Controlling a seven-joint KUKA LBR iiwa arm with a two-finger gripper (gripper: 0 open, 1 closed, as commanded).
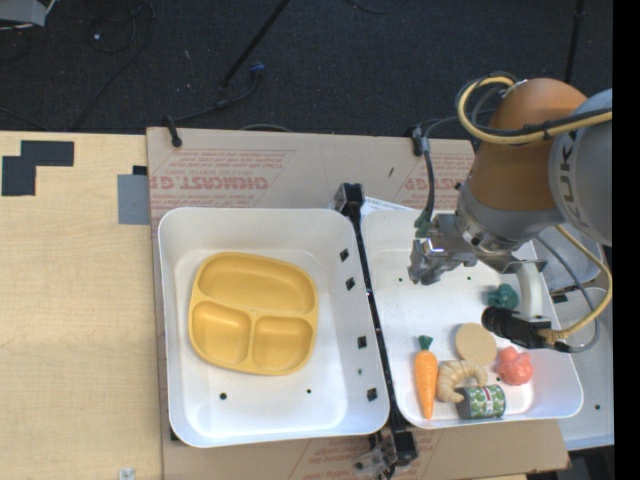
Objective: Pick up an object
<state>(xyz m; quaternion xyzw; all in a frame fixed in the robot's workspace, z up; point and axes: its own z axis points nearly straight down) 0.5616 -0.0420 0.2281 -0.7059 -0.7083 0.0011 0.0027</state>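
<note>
Gripper (pixel 428 266) observed over bare upper part of right bin (pixel 400 298); finger state could not be told. Miss judged likely: carrot (pixel 426 383) and other objects clustered at lower right.

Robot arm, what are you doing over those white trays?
The robot arm reaches in from the right, and its gripper hangs over the upper part of the right bin, with nothing seen between its fingers. The toys lie lower down in that bin: a carrot, a tan round cookie, a pretzel-like piece, a small green can, a pink toy and a small teal thing. The left bin holds a yellow divided plate. Nothing has been picked up yet.
</note>
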